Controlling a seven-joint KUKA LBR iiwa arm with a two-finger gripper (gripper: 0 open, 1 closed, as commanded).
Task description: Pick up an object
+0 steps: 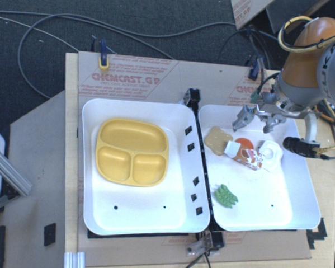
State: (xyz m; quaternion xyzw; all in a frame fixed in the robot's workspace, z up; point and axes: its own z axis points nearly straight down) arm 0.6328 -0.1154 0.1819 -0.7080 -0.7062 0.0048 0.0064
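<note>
1. Lying nearest the front edge of the right bin (297, 218) — a small green leafy piece (226, 196), alone on the white floor, well apart from the rest.
2. Sitting in the left bin (92, 171): a yellow divided plate (133, 152), upright, three compartments showing, nothing seen in them.
3. Clustering mid-bin on the right — a tan slice (216, 140) like bread, a red-and-white packet (248, 156) just beside it with a red round thing (244, 143) tucked behind, and a white cup-like piece (269, 152) touching the packet's far side.
4. Hovering beyond that cluster, at the far side of the right bin: the gripper (256, 122), fingers spread apart, nothing between them. Pointing downward, seemingly above the items rather than touching any.
5. Running between the bins — a black divider strip (195, 154) with clips along it.
6. Judging the step: approaching, not yet grasping. No object lifted so far.
7. Needing next, by this reading: picking one target from the cluster, lowering straight over it, straddling it with both fingers, then closing. Packet and red piece crowding each other, so risking a nudge or a double catch; tan slice lying flat, likely hard to get under.
</note>
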